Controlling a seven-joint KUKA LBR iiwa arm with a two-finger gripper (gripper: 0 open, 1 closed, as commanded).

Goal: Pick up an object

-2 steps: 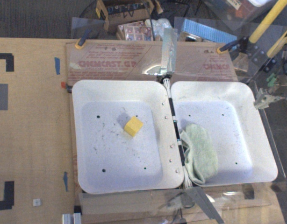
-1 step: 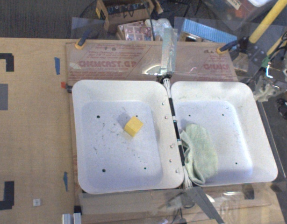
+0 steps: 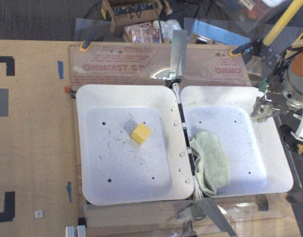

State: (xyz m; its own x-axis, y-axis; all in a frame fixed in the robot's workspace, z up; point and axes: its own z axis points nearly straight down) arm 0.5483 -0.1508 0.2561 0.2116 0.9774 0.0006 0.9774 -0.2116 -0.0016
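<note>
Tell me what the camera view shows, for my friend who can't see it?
Two shallow white bins sit side by side on a bench: the left bin holds a small yellow block, and the right bin holds a crumpled pale green cloth against its left wall. The robot's pincer hangs over the right bin's far right edge.

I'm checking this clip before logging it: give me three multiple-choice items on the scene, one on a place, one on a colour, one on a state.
1. Where does the yellow block lie?
A. in the left bin
B. in the right bin
C. on the bench outside both bins

2. What colour is the cloth?
A. dark red
B. pale green
C. black

3. How does the cloth lie?
A. spread flat over the whole right bin
B. crumpled against the right bin's left wall
C. hanging from the gripper

Answers:
1. A, the block sits near the middle of the left bin.
2. B, it looks pale green against the white right bin.
3. B, it is bunched beside the divide, apart from the gripper.
</note>
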